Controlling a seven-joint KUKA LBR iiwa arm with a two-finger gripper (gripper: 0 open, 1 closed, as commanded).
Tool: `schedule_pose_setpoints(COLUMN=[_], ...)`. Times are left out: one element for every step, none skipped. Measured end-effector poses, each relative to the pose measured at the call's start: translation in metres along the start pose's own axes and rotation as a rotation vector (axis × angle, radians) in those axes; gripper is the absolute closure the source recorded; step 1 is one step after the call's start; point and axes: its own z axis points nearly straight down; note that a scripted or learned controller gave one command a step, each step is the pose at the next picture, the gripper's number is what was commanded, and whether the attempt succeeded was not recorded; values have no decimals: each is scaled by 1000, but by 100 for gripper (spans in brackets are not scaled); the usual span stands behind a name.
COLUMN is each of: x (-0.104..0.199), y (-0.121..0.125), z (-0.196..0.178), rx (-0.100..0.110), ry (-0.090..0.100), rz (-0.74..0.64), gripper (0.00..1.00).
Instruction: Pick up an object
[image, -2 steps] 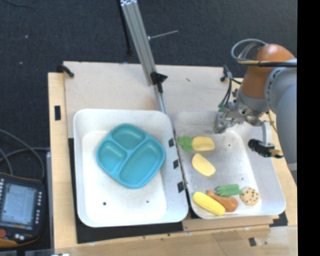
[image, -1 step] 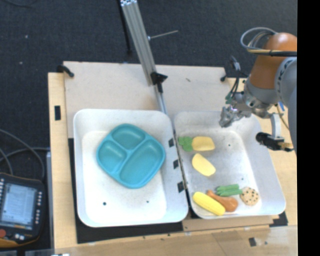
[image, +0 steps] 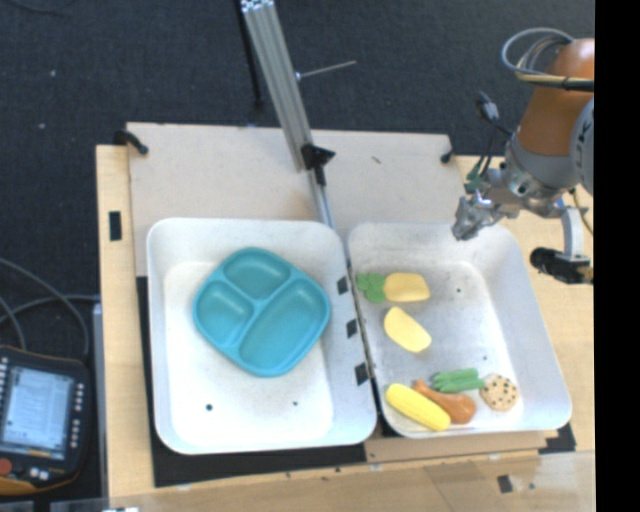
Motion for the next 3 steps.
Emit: schedule_pose_setpoints(x=[-2,48,98], y=[1,-6,-2], z=[-30,-40,-50], rx=[2,5,3], ry=[1,3,3], rz=[-2,-7,-8], gripper=[100,100,100])
